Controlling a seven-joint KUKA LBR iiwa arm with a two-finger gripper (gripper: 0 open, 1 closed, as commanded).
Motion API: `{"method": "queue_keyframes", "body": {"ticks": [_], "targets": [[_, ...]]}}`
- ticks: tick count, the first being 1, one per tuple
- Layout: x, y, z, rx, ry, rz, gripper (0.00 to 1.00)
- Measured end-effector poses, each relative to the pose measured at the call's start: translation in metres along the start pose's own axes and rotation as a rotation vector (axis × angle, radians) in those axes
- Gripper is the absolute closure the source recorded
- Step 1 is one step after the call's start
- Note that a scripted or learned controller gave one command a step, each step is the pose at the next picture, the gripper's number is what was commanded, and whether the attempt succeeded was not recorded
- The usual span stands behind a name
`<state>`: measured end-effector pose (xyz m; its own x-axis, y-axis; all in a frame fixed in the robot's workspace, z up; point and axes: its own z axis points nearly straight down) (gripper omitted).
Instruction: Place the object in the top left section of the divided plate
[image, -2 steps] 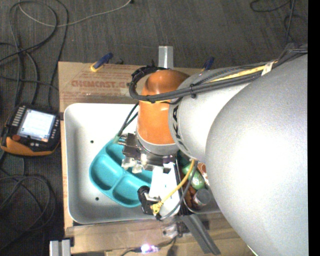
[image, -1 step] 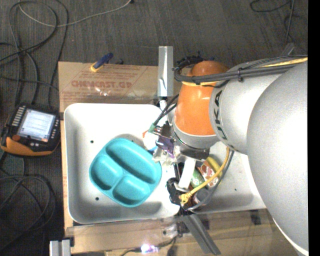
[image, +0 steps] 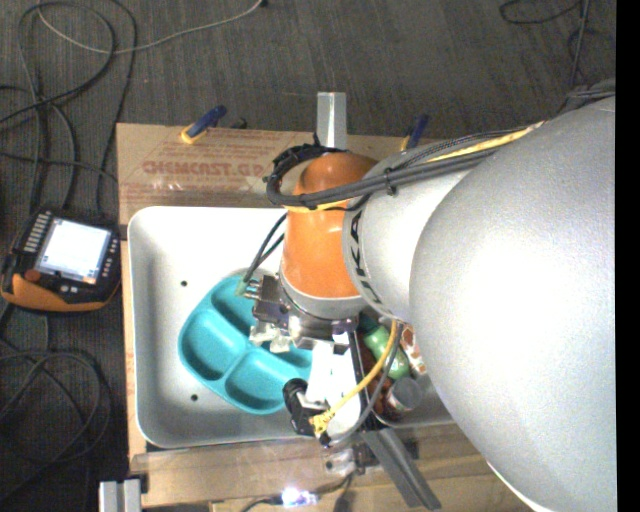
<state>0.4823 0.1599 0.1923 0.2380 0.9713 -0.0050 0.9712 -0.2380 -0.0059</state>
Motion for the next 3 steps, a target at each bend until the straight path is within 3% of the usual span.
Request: {"method": "queue_keyframes", "body": {"ticks": [1,2,3], "targets": [[-0.018,0.005,-0.016,-0.002,0.002,-0.028,1.0],[-0.041,0.011,-0.032,-0.003,0.001,0.332,1.0],[-0.036,0.029,-0.204,-0.005,0.002,0.329,1.0]]}}
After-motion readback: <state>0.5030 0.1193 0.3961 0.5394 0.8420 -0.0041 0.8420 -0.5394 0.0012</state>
